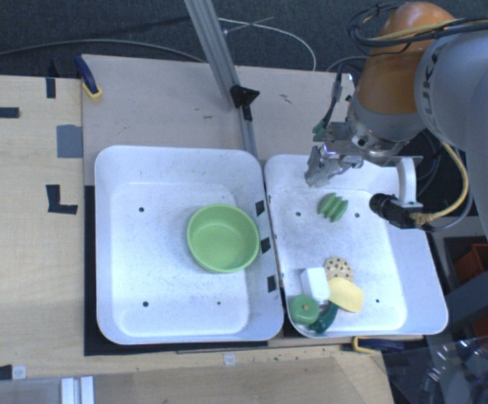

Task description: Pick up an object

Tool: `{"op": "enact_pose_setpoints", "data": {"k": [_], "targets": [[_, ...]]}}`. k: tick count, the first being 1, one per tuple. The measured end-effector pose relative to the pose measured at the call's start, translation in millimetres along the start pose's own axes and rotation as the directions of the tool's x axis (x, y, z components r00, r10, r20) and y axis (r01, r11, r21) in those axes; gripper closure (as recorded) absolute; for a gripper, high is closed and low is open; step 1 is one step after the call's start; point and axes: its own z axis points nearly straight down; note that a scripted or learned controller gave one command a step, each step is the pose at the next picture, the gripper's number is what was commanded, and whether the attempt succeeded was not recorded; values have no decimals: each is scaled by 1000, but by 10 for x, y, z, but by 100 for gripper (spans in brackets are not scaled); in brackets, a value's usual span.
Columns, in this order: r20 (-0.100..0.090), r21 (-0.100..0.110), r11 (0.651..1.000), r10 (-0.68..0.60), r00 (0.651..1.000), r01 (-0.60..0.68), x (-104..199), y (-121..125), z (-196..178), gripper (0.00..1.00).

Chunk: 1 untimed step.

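My gripper (321, 172) hangs over the far left part of the right bin (412, 297), its fingers pointing down. A ridged green object (332, 207) lies on the bin floor just in front of the gripper, a little to its right, apart from it. Nothing shows between the fingers. A cluster sits at the bin's near left corner: a yellow piece (347, 295), a speckled cookie-like piece (337, 267), a white block (315, 280) and a green round item (305, 310).
A green bowl (222, 238) stands in the middle of the left bin (135, 183). A slanted metal pole (214, 40) crosses the bench behind the bins. Cables and a black fitting (391, 208) hang off the arm over the right bin's far right.
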Motion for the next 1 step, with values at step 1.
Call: {"op": "enact_pose_setpoints", "data": {"k": [1], "targets": [[-1, -1, 1000, -4, 1000, 4, 524, 81, -70, 100]]}}
